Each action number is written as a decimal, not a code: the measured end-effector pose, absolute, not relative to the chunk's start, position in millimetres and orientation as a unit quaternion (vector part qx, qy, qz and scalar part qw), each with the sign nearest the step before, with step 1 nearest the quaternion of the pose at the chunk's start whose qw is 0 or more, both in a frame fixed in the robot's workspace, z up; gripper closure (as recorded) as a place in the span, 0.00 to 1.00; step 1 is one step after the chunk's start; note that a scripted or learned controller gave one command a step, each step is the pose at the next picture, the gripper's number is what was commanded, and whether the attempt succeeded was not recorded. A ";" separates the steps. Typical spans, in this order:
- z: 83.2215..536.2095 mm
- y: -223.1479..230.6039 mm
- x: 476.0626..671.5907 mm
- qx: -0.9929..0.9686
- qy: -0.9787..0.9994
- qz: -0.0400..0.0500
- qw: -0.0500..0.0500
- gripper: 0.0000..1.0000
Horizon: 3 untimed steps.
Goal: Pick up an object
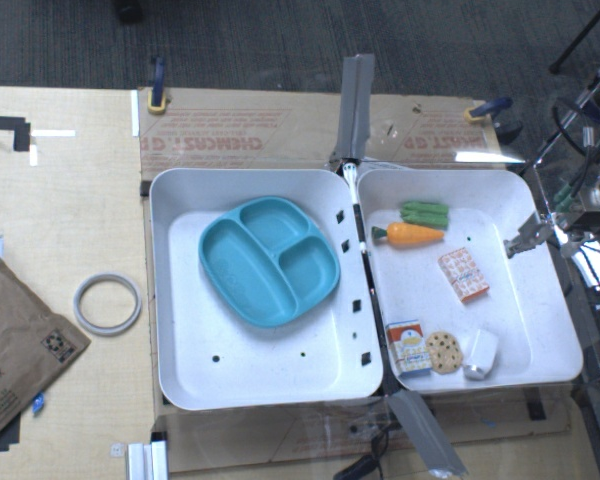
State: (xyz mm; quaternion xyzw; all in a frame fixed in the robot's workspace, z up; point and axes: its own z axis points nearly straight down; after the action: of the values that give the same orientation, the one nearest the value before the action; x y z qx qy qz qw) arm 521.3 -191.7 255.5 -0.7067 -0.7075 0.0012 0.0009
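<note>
The right bin [515,298] holds several small things. An orange toy carrot [412,234] lies next to a green vegetable [425,213] at the back. A red patterned packet [463,273] rests in the middle. Along the front sit a small printed box [408,347], a round cookie [443,351] and a white object [480,354]. My gripper [528,240] hangs at the bin's right rim, above and to the right of the packet, and nothing shows in it.
The left bin [180,298] contains a blue divided plate [268,260]. On the bench to the left lie a roll of tape [107,302] and a brown cardboard box [15,343]. Cables and arm hardware crowd the right edge.
</note>
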 end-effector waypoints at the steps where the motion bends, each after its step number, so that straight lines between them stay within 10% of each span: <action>1: 91.5 -162.4 534.1 -0.700 -0.714 0.000 0.000 0.00; 2: 99.4 -163.0 533.5 -0.701 -0.713 0.001 0.001 1.00; 3: 177.7 -154.4 558.4 -0.706 -0.709 0.001 0.000 1.00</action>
State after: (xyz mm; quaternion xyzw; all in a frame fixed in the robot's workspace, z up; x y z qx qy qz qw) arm 558.4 -154.4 177.7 -0.7056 -0.7086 0.0010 0.0001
